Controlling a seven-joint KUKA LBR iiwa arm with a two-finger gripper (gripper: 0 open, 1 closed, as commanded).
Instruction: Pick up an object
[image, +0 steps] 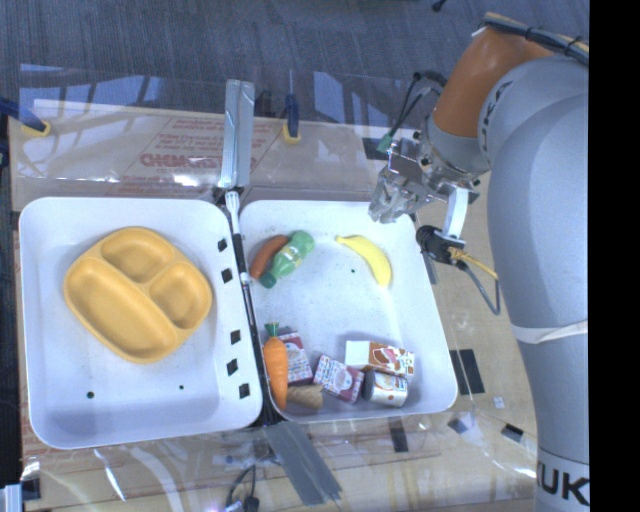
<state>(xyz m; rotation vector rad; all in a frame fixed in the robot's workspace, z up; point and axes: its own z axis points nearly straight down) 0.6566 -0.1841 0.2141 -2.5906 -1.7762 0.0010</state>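
The camera view looks down on two shallow white bins set side by side on the bench. The left bin (50, 400) holds a yellow divided plate (138, 292) with three compartments, lying toward its middle. The right bin (425, 300) holds the loose objects. A yellow banana (368, 257) lies in the upper right part of it, curved, apart from the rest. To the banana's left, near the divider between the bins, a green bottle (286, 257) lies tilted with an orange-red sausage-like piece (266, 255) just beside it, the two touching. Along the near edge of the right bin sits a cluster: an orange carrot (275, 371) lying close to the left wall, a small carton with red print (297, 359) touching it, another small carton (338, 378) next to that, then a white block (357, 352), an orange-and-white packet (391, 358) and a small can (388, 390) close together. The grey arm (535, 200) with its orange band (470, 80) reaches in from the right, and the gripper (390, 208) hangs over the far right corner of the right bin, above and just beyond the banana. Whether its fingers stand apart or together cannot be told from this angle, and no object is seen between them.
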